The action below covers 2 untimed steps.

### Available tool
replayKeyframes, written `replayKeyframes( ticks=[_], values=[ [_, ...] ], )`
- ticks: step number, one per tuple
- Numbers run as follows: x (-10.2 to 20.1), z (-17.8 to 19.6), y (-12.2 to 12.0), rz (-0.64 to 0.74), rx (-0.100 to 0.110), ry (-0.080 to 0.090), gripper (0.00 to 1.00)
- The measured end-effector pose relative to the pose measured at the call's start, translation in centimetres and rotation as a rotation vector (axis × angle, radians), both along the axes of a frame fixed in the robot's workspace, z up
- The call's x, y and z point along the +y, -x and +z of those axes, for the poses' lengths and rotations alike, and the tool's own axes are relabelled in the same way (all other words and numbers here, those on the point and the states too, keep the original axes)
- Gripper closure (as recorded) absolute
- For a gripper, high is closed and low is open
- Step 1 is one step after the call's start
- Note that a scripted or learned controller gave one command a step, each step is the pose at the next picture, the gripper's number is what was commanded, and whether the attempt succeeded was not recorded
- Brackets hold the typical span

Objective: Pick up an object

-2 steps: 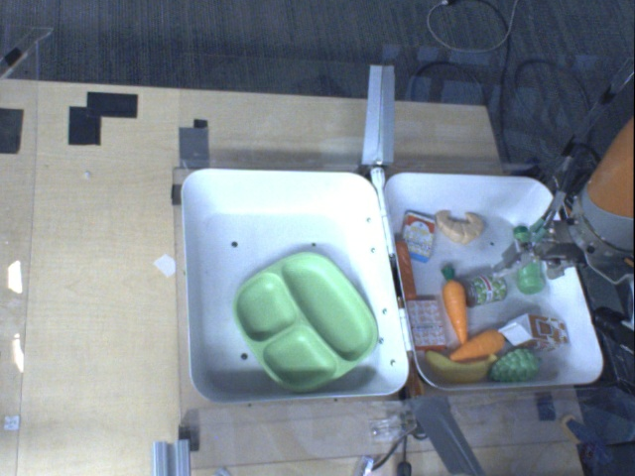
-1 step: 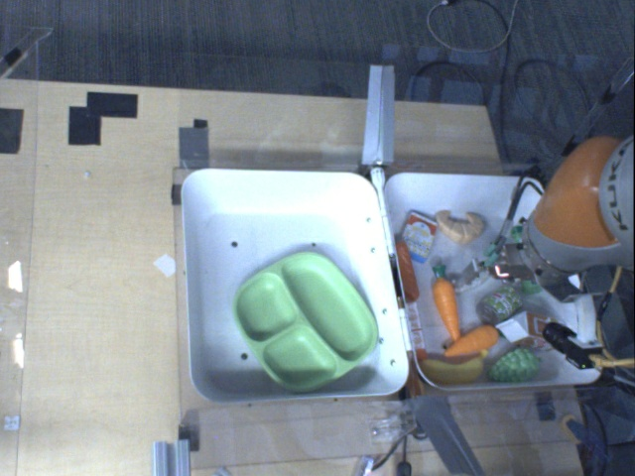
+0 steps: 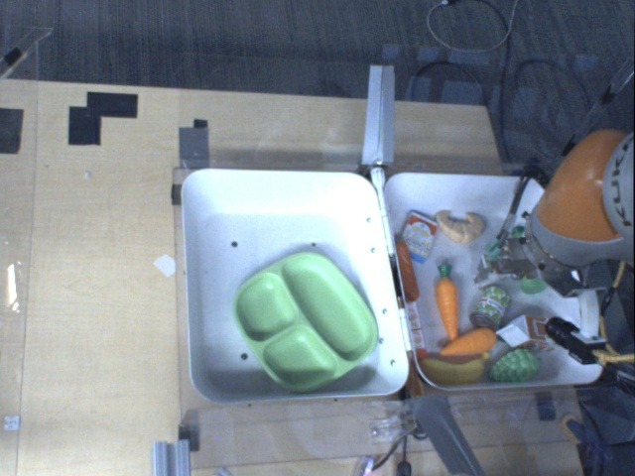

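Green divided plate (image 3: 307,318) lies in the left bin (image 3: 213,266); toy foods crowd the right bin (image 3: 466,186).
Carrot (image 3: 447,303) and can (image 3: 489,305) lie loose, candidate picks, beneath the gripper (image 3: 508,261), whose finger opening cannot be told.

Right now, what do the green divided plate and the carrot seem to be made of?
The green divided plate looks like moulded plastic: one even colour, a soft sheen, rounded compartments. The carrot seems to be a plastic toy: uniform orange, smooth surface, a stiff green top. Neither can be confirmed by sight alone.
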<state>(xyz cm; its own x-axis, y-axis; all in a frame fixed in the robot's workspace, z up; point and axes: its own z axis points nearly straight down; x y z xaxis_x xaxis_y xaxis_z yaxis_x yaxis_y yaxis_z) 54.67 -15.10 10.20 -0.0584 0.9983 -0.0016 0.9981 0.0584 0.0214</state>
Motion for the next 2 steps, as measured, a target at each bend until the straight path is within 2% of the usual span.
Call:
replayKeyframes(
  ticks=[1,2],
  values=[
    [2.3,10.7,5.4,-0.086,0.015,0.0,1.0],
    [2.4,11.8,5.2,-0.08,0.01,0.0,1.0]
  ],
)
